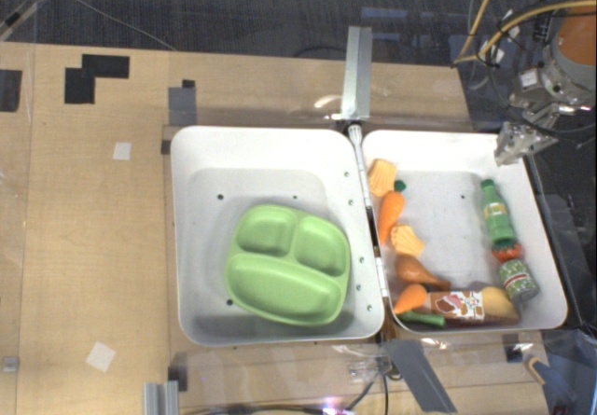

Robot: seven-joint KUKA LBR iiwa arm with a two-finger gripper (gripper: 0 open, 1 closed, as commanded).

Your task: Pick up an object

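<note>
Nearest my camera, along the right bin's [550, 311] front wall, I am seeing a brown sauce bottle [462, 306] lying beside a small can [520, 281]. Farther up, a green bottle [495, 214] is lying by the right wall, and an orange carrot [392, 211] is resting against the divider. Over in the left bin [201, 171], a green sectioned tray [288, 264] is sitting. Beyond, the gripper [516, 141] is hovering over the right bin's far corner, touching nothing; whether its jaws are parted I cannot tell.
</note>
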